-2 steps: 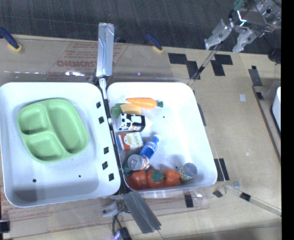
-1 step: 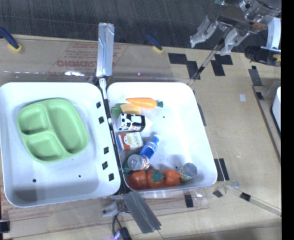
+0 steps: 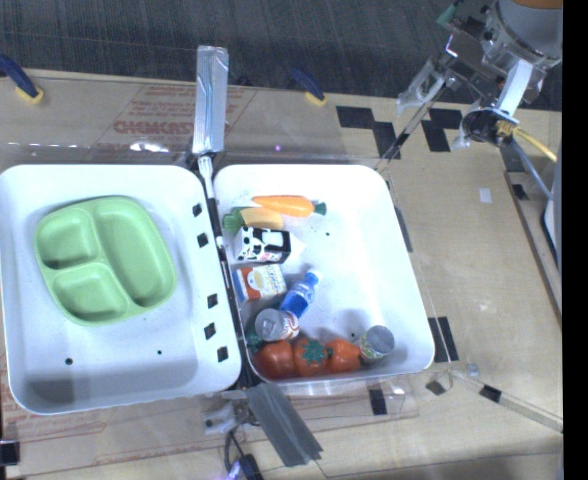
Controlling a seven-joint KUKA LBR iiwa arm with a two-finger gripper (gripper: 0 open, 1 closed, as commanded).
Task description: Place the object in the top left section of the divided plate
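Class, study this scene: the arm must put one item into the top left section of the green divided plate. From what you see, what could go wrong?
1. The items in the right bin lie crowded: the blue bottle, a can and the tomatoes touch or nearly touch, so a grasp may disturb neighbours or slip.
2. The green divided plate has low dividers, so a round item released in its top left section might roll into another section.

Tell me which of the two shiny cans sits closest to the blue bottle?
The round silver tin can with the red side, touching the blue plastic bottle. The other silver can sits apart, near the right white bin's front corner.
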